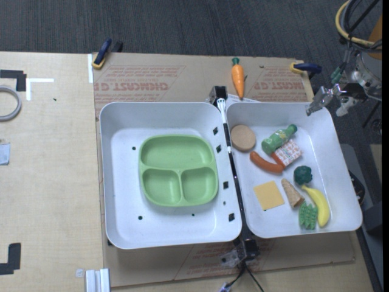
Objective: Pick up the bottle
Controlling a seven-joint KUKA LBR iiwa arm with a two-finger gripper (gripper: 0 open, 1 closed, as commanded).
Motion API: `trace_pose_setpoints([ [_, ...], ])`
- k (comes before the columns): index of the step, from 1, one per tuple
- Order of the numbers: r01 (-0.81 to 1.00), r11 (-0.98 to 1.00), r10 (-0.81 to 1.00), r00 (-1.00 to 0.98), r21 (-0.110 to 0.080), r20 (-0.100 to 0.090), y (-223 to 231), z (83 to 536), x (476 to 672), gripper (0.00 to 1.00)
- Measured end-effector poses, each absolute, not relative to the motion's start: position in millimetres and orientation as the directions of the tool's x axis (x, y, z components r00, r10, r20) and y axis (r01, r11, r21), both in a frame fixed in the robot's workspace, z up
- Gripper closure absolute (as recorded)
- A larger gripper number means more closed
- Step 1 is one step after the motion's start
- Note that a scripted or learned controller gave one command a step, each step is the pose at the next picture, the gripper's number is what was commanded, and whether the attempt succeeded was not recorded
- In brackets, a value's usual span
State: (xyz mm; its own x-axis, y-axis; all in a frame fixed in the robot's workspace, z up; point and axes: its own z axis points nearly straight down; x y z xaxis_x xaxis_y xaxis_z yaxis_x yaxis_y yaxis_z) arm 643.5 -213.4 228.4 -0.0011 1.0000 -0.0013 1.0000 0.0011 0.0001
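Far left of the bench there's a grey ring (7, 104) lying on the wood next to some black tape marks (13, 79), and a blue clamp (102, 53) pins the corner of the cardboard sheet (146, 81) under the bins.

The left bin (109, 181) holds just a green divided plate (179, 171), three compartments, sitting flat about in the middle.

Between the bins at the top edge a toy carrot (237, 78) lies on the cardboard, outside both bins, pointing down toward the seam.

The right bin (340, 163) is the busy one. A round tan cookie-looking disc (244, 137) is near its upper left, a hot dog sausage (266, 162) lies slanted just below it, and a yellow cheese slice (268, 195) sits lower down. The bottle (279, 139) is green, lying on its side in the upper middle of this bin, cap end toward the upper right, touching or just above a red and white packet (287, 154). Further right there's a broccoli floret (302, 174), an ice cream cone (292, 193), a banana (320, 204) and some green leafy thing (307, 216) at the bottom.

The gripper (320, 101) is up at the right bin's top right corner, above the rim, well apart from the bottle. It's not grasping anything, but honestly I can't tell if it's released or clenched from this angle.
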Motion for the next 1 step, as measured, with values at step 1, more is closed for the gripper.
trace_pose_setpoints([
  [1, 1.000, 0.004, 1.000, -0.004, 0.001, -0.003, -213.5, 238.3, 644.0, 1.00],
])
